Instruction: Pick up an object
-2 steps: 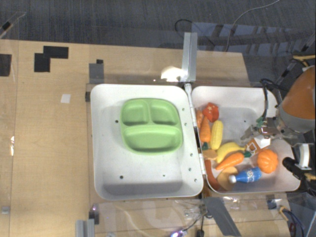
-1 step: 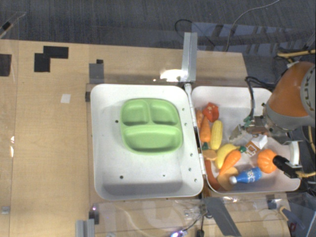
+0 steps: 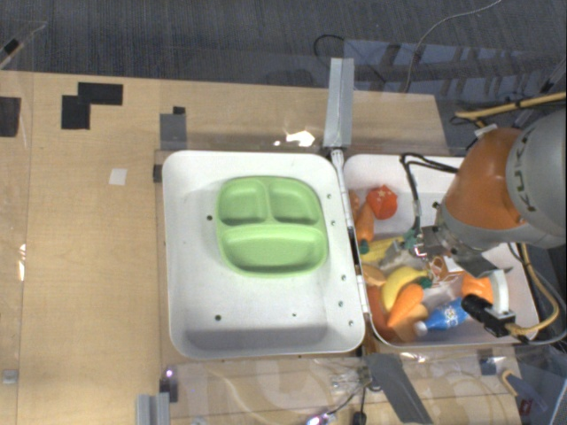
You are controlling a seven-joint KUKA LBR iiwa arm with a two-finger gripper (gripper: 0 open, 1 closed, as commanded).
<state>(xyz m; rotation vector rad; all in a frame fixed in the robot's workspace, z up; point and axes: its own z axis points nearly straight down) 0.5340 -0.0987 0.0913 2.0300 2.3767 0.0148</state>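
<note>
Dark grey carpet runs along the far side of the scene, and in front of it lies a pale wooden tabletop [image 3: 80,264] with black square markers near its far left corner. Two shallow white bins sit side by side toward the tabletop's right half. On the floor of the left bin [image 3: 190,308], toward its far side, lies a green divided plate [image 3: 270,224], three compartments facing up. The right bin [image 3: 390,171] holds a crowd of small toy foods: a red tomato [image 3: 383,202] near the bin's far left corner, a yellow banana [image 3: 399,282] toward the middle, an orange carrot [image 3: 406,304] just beside and partly over the banana, and a small blue bottle [image 3: 447,317] near the bin's near edge, beside the carrot. More orange and yellow pieces lie against the bin's left wall, too jumbled to name. A grey arm with an orange band [image 3: 483,184] reaches in over the right bin from the tabletop's right edge, and its claw [image 3: 423,253] sits low among the pile, just beyond the banana and carrot. Whether the claw is spread or pressed together cannot be made out, since the wrist and the clutter hide its tips, and no item can be seen between them. Black cables trail from the arm across the bin's far and right sides.
</note>
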